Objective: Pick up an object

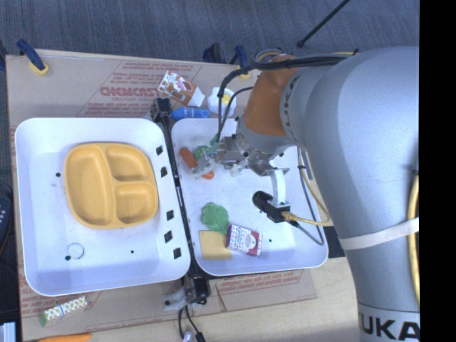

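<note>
The hand [226,152] sits low over the far part of the right bin [306,258], below the arm's orange band [265,105]; from this slanted overhead view I cannot tell how it is set, since the wrist body covers most of it. Just to its left, touching or nearly touching it, lies a small cluster: an orange carrot-like toy [189,157] with its long axis running from the far left toward the near right, a green leafy piece [202,152] beside it, and a small red bit [206,175] just nearer the camera. Whether anything from this cluster is caught in the hand cannot be seen.

Nearer in the same bin, a black cable connector [269,206] with a yellow lead hangs off the arm. Toward the near edge lie a green crumpled toy [215,216], a yellow block [214,245] touching it from below, and a red and white carton [244,240] lying flat just beside the block, its long axis tilted slightly down to the right.

The left bin [35,262] holds a yellow divided tray [110,184] with three compartments. On the cardboard-covered surface [128,91] behind the bins lie a small printed packet [175,87] and a blue object [189,112].
</note>
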`<control>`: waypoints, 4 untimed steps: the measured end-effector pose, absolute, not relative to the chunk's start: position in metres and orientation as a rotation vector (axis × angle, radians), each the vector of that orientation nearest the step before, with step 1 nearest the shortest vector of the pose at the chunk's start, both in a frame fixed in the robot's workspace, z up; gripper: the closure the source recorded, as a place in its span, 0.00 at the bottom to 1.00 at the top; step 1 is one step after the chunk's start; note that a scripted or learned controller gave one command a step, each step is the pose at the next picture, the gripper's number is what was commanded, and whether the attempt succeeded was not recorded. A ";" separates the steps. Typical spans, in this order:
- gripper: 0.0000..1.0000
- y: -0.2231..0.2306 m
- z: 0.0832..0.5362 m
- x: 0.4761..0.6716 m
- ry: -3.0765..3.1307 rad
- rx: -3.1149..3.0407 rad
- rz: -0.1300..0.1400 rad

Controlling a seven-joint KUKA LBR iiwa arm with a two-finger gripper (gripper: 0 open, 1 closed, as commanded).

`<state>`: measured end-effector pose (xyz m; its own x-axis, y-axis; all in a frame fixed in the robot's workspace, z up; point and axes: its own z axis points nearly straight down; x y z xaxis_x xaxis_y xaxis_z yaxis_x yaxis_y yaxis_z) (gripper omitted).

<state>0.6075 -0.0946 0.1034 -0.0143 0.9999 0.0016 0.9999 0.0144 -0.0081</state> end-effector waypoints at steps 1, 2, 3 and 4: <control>0.00 -0.095 0.103 0.607 -2.233 -2.201 0.007; 0.00 -0.095 0.103 0.607 -2.233 -2.201 0.007; 0.00 -0.092 0.092 0.617 -2.050 -2.379 0.003; 1.00 -0.092 0.102 0.617 -2.054 -2.373 0.003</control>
<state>0.6173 -0.0919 0.1016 0.1433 0.9897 0.0003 0.9897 -0.1433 -0.0036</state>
